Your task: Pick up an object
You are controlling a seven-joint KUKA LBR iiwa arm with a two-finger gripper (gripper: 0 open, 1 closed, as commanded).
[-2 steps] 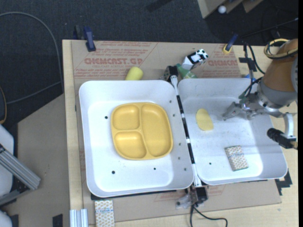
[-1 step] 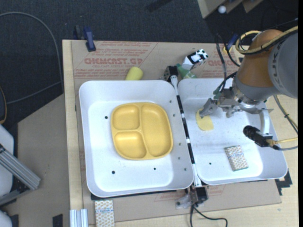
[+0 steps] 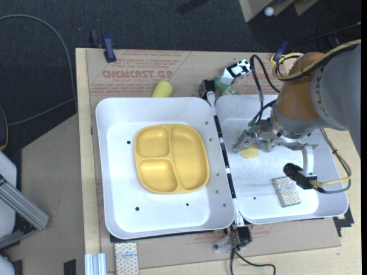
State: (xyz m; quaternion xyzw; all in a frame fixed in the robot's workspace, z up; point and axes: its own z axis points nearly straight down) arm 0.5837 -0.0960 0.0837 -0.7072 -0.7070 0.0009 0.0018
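The pale wooden desk (image 3: 86,171) carries a brown cardboard sheet printed with red lettering (image 3: 137,70), spread across most of its top. On that sheet two shallow white plastic bins sit side by side, touching along their inner edges: the left bin (image 3: 114,153) and the right bin (image 3: 327,202). A small yellow cylinder (image 3: 163,89) lies on the cardboard just behind the left bin. A blue clamp (image 3: 107,47) grips the sheet's far left corner. Near the desk's front edge, a small patterned white packet (image 3: 126,258) lies just in front of the left bin.
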